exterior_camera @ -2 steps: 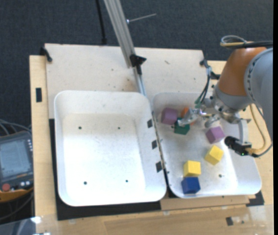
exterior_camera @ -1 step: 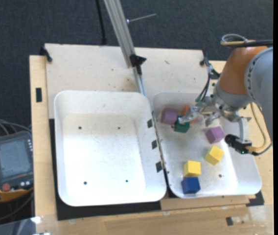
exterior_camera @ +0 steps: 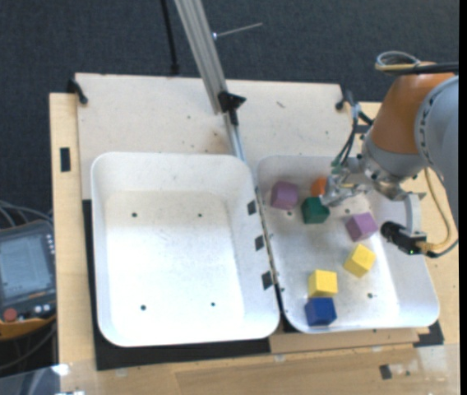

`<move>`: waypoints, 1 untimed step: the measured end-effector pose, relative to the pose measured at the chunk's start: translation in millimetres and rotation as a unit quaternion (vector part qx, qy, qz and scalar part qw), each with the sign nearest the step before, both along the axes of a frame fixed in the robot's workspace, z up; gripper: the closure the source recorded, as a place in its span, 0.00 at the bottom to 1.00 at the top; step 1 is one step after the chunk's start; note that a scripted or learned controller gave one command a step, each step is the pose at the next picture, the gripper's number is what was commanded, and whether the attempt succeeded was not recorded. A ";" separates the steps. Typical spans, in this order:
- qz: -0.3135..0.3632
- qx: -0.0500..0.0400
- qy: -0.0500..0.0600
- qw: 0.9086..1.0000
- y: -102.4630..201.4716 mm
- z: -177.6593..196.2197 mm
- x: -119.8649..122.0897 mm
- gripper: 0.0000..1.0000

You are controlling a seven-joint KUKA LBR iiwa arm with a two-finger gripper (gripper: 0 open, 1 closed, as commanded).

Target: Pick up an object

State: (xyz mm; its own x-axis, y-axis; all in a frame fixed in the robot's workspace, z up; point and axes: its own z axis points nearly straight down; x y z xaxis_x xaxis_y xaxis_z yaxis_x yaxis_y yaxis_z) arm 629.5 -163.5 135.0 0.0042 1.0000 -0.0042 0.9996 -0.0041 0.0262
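From above, the arm's pincer (exterior_camera: 338, 189) is reaching into the right bin (exterior_camera: 414, 303), hovering just beside a green block (exterior_camera: 315, 212) and an orange block (exterior_camera: 319, 186); its opening cannot be told. Purple, yellow and blue blocks are lying nearby.

Two white bins on the bench: left bin (exterior_camera: 176, 245), right bin (exterior_camera: 406, 299). In the right one, two purple blocks (exterior_camera: 284, 194) (exterior_camera: 361, 225), two yellow blocks (exterior_camera: 360, 260) (exterior_camera: 323, 282), one blue block (exterior_camera: 320, 311) near its front edge, one green block (exterior_camera: 315, 211), and one orange piece (exterior_camera: 318, 187), partly hidden.
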 end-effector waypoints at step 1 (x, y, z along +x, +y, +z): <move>0.004 0.001 0.010 1.000 6.8 48.6 0.7 1.00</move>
